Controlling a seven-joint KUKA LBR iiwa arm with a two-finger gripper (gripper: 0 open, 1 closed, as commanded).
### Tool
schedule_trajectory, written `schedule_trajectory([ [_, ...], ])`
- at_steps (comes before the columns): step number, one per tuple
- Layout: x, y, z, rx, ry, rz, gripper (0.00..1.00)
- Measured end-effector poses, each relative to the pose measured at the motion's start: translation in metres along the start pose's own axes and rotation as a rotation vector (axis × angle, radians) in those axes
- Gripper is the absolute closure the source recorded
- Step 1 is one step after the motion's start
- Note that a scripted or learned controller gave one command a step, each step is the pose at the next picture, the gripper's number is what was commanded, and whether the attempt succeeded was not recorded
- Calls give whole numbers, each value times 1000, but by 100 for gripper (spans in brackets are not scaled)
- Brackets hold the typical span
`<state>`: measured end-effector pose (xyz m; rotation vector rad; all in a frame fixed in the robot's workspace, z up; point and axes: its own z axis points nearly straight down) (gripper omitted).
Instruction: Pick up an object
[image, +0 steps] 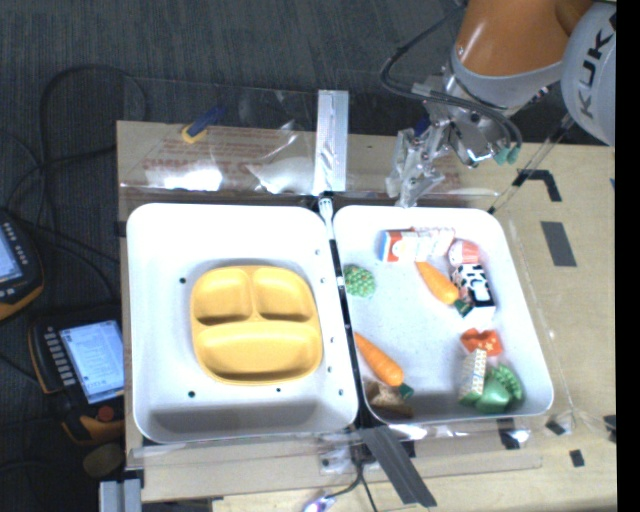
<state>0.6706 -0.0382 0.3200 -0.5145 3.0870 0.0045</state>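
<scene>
Desk (580, 300), two white bins. Left bin (160, 400): one yellow divided tray (256, 322) is laid at centre. Right bin (430, 340): a green ball (360, 282), a red-and-white carton (400, 245), two carrots (436, 283) (379, 360), a black-and-white toy (474, 285), an orange piece (480, 342), a white block (472, 375) and a green toy (497, 390) are scattered. Pincer (415, 178): suspended above the right bin's far rim, nothing seen between the fingers; whether these are spread or closed cannot be told.

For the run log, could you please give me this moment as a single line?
end effector: above far rim of right bin, nothing held | left bin: yellow divided tray | right bin: two toy carrots, other toys
</scene>
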Motion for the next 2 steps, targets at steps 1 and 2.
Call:
schedule_trajectory([
  [1,44,-6,51,1,10,-132,100],
  [2,43,-6,41,2,5,-130,100],
])
